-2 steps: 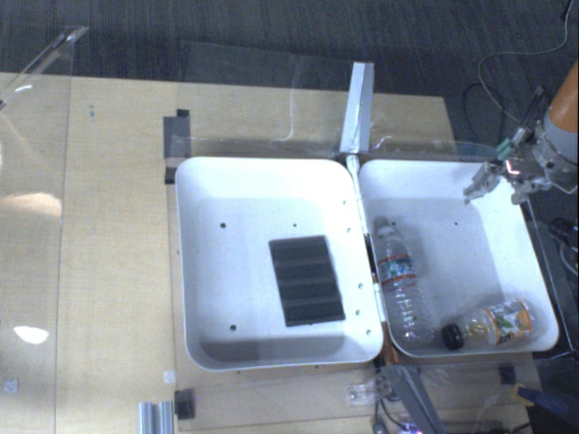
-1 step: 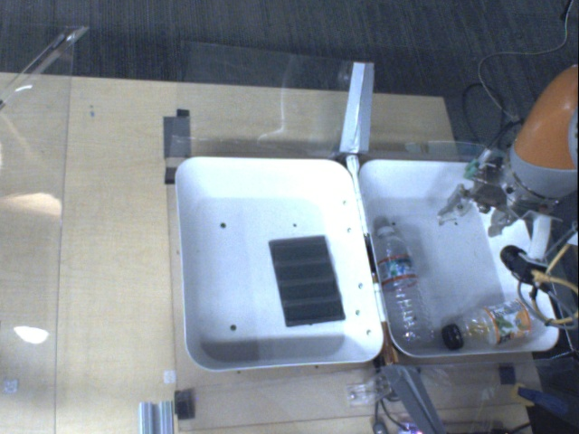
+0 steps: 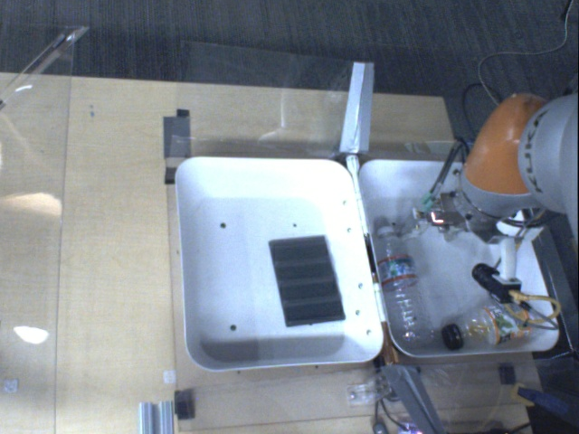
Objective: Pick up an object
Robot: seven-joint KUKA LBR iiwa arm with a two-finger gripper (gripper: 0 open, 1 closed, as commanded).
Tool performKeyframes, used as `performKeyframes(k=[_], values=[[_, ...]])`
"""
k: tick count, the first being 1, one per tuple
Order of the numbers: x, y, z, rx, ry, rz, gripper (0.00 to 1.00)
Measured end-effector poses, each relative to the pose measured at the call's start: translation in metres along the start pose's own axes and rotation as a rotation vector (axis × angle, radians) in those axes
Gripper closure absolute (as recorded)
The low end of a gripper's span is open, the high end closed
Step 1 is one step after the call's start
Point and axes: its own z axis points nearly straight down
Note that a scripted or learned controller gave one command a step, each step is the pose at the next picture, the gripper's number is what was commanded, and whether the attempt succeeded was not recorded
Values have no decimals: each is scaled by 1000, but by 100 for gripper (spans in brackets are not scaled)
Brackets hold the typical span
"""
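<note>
Gripper [image 3: 441,215] low in right bin [image 3: 543,269], three o'clock; grip state unreadable. Clear bottle [image 3: 398,283] lies unlifted. Pick not done.

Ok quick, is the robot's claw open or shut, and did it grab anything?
Gripper: over the right bin, above the clear plastic bottle; open or shut cannot be told.

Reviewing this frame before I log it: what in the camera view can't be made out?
- Gripper: the jaws are hidden under the orange-banded wrist, so their state is unreadable.
- Clear plastic bottle in the right bin: transparent against white, so its outline is vague and its label illegible.
- Small item with the black cap: too small and blurred to identify.
- Black grooved block in the left bin: its material is unclear.
</note>
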Motion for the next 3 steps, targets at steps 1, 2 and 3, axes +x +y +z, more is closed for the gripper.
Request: performKeyframes(k=[1,2,3], values=[[11,78,3,4,0,-66,0],[21,-56,-2,-1,-1,-3,0],[48,39,1,1,2,-53,0]])
